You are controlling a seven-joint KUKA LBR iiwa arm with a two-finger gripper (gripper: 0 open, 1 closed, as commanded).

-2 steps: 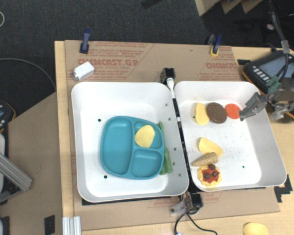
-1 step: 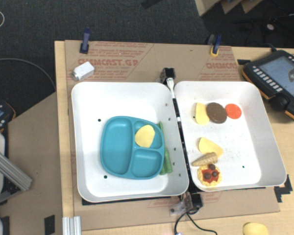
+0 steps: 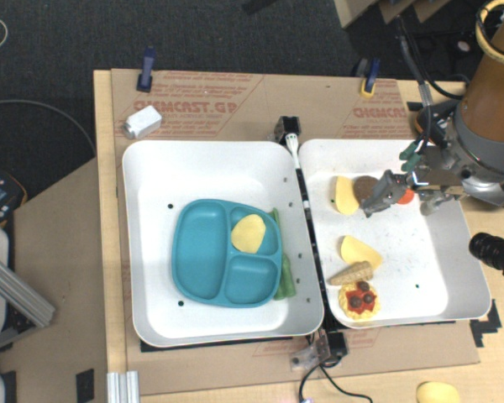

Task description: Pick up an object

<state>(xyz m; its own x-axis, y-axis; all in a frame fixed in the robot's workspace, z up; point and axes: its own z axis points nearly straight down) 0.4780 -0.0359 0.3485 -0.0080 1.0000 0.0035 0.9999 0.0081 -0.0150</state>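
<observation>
My gripper (image 3: 401,202) hangs low over the upper part of the right bin (image 3: 454,296), open, with its two dark fingers spread apart. A small orange-red piece (image 3: 406,196) shows between the fingers, and neither finger touches it. Just left of the gripper lie a round yellow piece (image 3: 345,196) and a brown piece (image 3: 365,187). Lower in the same bin sit a yellow wedge (image 3: 359,250), a tan cone-shaped piece (image 3: 351,273) and a small tart with dark and red topping (image 3: 359,299).
The left bin (image 3: 151,191) holds a blue divided plate (image 3: 206,254) with a yellow piece (image 3: 249,233) on it and a green strip (image 3: 284,267) along its right side. A white block (image 3: 142,122) lies on the cardboard behind the bins.
</observation>
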